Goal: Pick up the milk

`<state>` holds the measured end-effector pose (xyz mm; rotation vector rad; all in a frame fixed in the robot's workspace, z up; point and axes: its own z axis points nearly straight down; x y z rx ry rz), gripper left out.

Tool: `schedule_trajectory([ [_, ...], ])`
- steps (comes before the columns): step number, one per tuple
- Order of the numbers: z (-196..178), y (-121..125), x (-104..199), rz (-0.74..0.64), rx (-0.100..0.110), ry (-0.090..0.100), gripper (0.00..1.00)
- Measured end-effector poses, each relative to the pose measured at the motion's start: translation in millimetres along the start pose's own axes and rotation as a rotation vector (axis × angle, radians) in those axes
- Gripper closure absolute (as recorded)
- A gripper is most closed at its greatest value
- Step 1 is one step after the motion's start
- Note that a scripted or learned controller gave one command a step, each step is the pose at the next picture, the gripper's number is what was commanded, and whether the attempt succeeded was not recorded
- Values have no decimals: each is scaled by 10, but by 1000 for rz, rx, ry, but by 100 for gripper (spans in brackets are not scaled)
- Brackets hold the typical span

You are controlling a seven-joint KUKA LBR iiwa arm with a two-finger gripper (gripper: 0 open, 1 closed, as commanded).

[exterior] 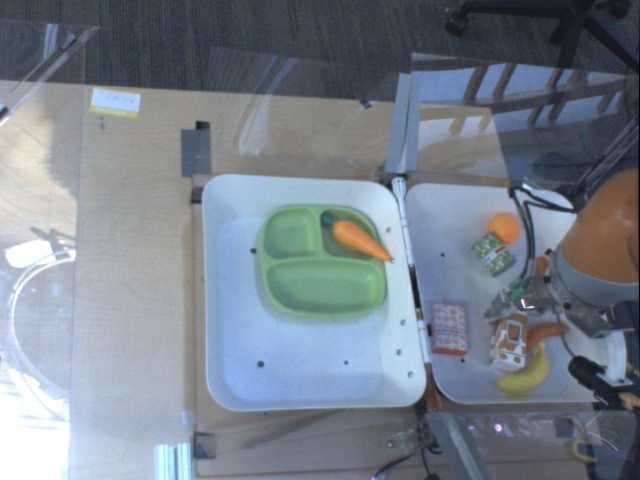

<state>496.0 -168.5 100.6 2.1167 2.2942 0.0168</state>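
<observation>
The tabletop [130, 268] carries two white bins. The left bin [230, 368] holds a green divided plate [320, 283] with a carrot [360, 240]. In the right bin [455, 383], the milk carton [508, 342] stands just under the tool [522, 303], beside a banana [525, 378]. Whether the tool is gripping cannot be told.

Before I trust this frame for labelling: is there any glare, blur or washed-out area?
Camera view: strong glare washes out the bench's left edge; streaky reflections from clear panels cross the top; both bins are bright but readable; the tray and carrot look sharp; the small items near the gripper, including the milk, are soft, their print unreadable.
</observation>
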Motion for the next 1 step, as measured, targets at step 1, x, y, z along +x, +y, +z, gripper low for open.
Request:
schedule_trajectory([
  [1, -1530, 348, 314, 129, 15, 4, 100],
])
